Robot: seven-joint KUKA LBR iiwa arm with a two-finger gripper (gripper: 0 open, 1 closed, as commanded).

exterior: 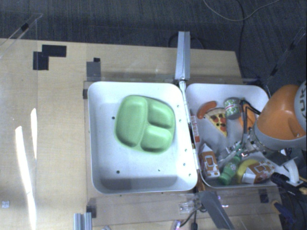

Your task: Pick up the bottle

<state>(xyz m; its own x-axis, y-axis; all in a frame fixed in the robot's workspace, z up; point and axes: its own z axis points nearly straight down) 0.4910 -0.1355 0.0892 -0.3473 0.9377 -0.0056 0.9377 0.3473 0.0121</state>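
Arm (pixel 283 116) came in from the right, orange band sitting over the right bin (pixel 261 94). Gripper (pixel 238 150) was down among the clutter in the lower half of that bin. Metal linkage visible, but the fingertips were lost against the objects, so grip state: can't tell.

Bottle (pixel 229 170), green, lay tilted in the right bin's near part, close to the front wall, just below the gripper. Whether it was touched by the gripper: couldn't tell from this angle. It wasn't lifted; it lay in the pile.

Around it in the right bin:
- banana (pixel 249 165), yellow, just right of the bottle, touching or nearly so
- brown-and-white carton (pixel 261 173) right of the banana, lying flat by the front wall
- small brown carton (pixel 208 162) left of the bottle, near the divider side
- pizza slice toy (pixel 218 120) mid-bin, above the gripper
- hot dog toy (pixel 206 108) up-left of the pizza slice
- can (pixel 232 107), greenish label, near the back of the bin

Left bin (pixel 98 143) held one green divided tray (pixel 145 123), roughly centred, slightly toward the back, upside up with three compartments showing.

Bins sat side by side on the wooden bench (pixel 43 128), touching along a metal rail (pixel 183 56).
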